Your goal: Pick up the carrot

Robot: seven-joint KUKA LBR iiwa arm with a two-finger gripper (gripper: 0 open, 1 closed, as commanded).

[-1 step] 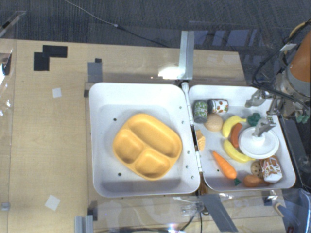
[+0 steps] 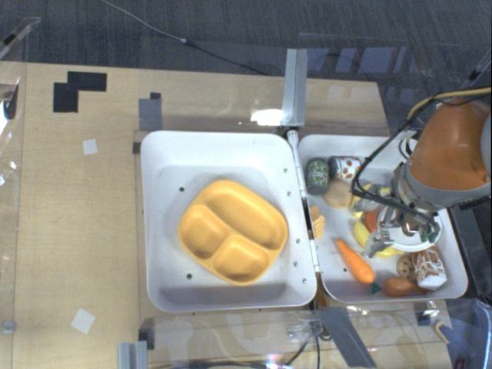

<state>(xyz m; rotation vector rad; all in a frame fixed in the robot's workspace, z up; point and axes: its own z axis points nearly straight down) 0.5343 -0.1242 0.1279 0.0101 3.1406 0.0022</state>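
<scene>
Camera view: the carrot (image 2: 356, 260) lies on the floor of the right bin (image 2: 330, 283), toward its front. Its long axis runs diagonally, from upper left to lower right; the green stem end points toward the lower right and the orange tip toward the upper left.

The gripper (image 2: 382, 241) hangs just beside the carrot on its right. Whether the jaws are open or closed cannot be told.

The right bin also holds a green-topped can (image 2: 317, 174), a second can (image 2: 347, 167), a yellow item (image 2: 359, 225), a cookie (image 2: 405, 267) and a small carton (image 2: 429, 267).

The left bin (image 2: 161, 206) holds a yellow divided plate (image 2: 233, 230) with three compartments.
</scene>
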